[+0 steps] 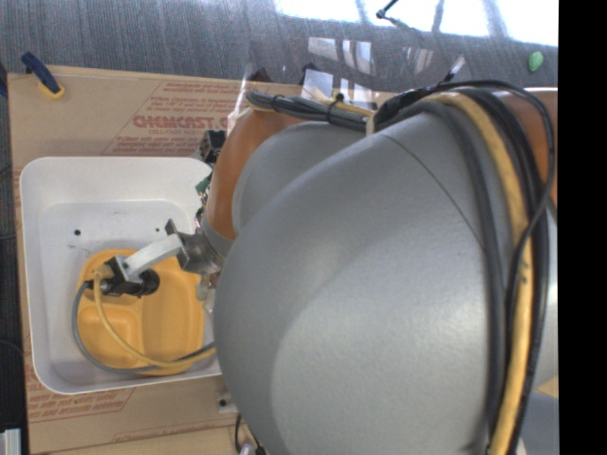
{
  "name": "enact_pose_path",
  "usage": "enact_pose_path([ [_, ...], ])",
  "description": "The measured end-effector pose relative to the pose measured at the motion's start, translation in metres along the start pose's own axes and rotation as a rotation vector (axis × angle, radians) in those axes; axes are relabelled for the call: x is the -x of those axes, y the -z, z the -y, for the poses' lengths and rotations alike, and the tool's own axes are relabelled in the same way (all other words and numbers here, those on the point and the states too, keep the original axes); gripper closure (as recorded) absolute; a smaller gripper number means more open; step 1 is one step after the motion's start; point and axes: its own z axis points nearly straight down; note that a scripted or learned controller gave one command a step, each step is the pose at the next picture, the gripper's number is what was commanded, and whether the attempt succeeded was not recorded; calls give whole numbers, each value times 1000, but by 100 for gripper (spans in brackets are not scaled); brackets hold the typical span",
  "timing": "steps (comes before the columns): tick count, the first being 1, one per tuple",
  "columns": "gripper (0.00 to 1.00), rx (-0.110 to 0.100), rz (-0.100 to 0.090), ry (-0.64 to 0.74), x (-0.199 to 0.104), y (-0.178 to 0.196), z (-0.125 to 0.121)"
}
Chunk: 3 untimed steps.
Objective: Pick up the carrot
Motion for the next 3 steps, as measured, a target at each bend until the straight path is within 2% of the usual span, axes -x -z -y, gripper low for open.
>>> enact_pose_path([
  [1,100,-2,-9,82,-92,-97,-8],
  [2,100,-4,-7,87,-92,-87,-7],
  [3,100,2,-4,-7,-160,-105,14],
])
